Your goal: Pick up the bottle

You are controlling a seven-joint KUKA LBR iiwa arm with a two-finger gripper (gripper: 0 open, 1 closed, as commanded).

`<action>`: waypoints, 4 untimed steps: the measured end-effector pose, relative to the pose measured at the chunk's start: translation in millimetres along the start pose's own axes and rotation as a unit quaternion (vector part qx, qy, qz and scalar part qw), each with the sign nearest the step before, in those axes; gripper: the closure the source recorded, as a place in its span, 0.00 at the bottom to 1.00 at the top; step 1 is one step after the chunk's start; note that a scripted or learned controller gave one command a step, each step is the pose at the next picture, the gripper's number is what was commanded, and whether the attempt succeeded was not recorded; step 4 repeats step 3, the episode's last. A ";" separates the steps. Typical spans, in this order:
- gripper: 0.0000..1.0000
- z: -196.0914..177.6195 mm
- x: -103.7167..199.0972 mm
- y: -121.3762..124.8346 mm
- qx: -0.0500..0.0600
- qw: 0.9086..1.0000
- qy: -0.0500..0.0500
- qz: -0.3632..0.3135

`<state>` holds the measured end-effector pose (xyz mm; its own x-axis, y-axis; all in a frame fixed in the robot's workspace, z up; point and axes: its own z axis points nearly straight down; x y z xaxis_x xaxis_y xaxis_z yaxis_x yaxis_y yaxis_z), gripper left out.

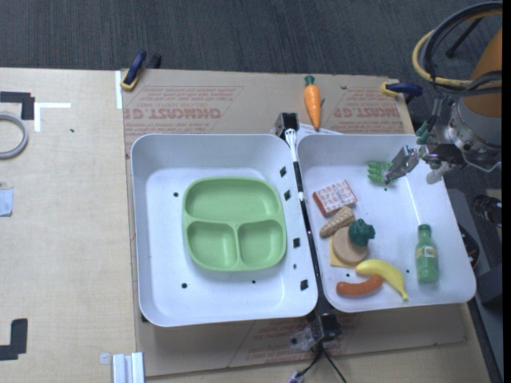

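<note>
The bottle (426, 254) is small and green with a yellow label and a green cap. It stands in the right bin (447, 294), close to the bin's right wall and towards the front. My gripper (398, 167) hangs over the back of the same bin, reaching in from the right, right beside a small leafy green toy (376, 170). The bottle is well in front of the gripper and a little to its right, apart from it. Nothing shows as held.
The right bin's middle and front hold a red-and-white box (334, 196), a bread stick (336, 222), a broccoli (362, 231), a banana (385, 274) and a sausage (358, 288). A green divided plate (235, 223) lies in the left bin (160, 294). A carrot (311, 102) lies behind the bins.
</note>
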<state>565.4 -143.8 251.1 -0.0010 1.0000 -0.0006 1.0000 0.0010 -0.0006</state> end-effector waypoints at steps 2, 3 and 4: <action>1.00 13.3 54.7 -53.3 0.000 0.999 0.000 -0.047; 1.00 19.7 58.2 -88.0 0.000 0.990 0.000 -0.142; 1.00 19.7 58.2 -88.0 0.000 0.990 0.000 -0.142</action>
